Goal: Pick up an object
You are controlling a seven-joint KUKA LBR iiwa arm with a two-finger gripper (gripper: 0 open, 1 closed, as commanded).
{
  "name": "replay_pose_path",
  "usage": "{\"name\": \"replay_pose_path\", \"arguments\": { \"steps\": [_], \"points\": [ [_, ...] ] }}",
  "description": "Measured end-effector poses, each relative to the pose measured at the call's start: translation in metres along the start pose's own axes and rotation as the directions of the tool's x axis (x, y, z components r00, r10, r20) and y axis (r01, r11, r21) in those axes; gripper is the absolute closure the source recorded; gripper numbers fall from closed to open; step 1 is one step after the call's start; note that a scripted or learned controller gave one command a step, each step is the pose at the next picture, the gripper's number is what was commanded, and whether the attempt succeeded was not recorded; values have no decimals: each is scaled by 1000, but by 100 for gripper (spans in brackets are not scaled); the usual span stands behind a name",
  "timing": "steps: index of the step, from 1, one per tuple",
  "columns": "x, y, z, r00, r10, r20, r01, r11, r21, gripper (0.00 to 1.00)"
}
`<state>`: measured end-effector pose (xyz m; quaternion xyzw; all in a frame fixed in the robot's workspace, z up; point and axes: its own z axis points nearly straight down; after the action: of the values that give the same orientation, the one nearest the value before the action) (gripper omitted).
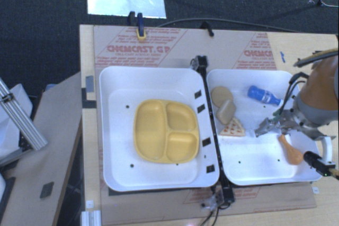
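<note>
The bench [175, 39] is seen bearing two white bins side by side. The left bin [116, 114] is occupied by a yellow divided plate [167, 130]. In the right bin [254, 166], the gripper [263, 129] is lowered from the arm [318, 98] at three o'clock. Whether its fingers are spread or closed cannot be told, and nothing is seen held. A blue bottle [263, 95] lies at twelve o'clock of it, an orange spoon [290, 150] near at four o'clock, a waffle wedge [232, 128] and tan pieces [222, 102] at nine o'clock. Dark carpet [42, 8] surrounds the bench.

high slanted view over bins [159, 74]
</note>
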<state>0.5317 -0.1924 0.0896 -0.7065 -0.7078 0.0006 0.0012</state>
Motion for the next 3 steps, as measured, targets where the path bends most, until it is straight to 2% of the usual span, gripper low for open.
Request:
{"name": "replay_pose_path", "arguments": {
  "steps": [1, 3],
  "points": [
    [-1, 2, -13, 1000, 0, 3, 0, 1000, -6, 100],
    [-2, 3, -132, 1000, -3, 4, 3, 1000, -10, 100]
  ]
}}
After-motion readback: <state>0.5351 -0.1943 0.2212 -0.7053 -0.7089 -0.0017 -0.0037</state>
